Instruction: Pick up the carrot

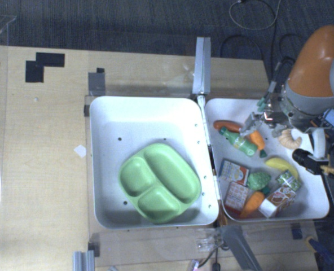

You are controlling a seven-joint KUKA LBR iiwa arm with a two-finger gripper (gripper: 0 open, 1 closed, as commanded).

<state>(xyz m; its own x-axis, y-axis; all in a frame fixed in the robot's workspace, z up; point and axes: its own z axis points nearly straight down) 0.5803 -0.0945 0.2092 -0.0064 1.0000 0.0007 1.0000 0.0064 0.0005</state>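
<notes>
Pale wooden bench [37, 168] under two white bins side by side; left bin [108, 129] holding a green divided plate [160, 181], set towards its near side; right bin [319, 205] crowded with small things. Grey arm with orange band [316, 58] reaching in over the right bin's far right corner; gripper [259, 121] low over the far left part of that bin, pincer state not readable from this angle. Carrot [259, 140], short and orange, just below the gripper, lying against a green bottle [241, 142]; red sausage [228, 125] just beyond the bottle. Nearer the front: printed card box [234, 186], banana [281, 164], leafy green piece [259, 180], a second orange tapered piece [251, 204] beside the box.
</notes>
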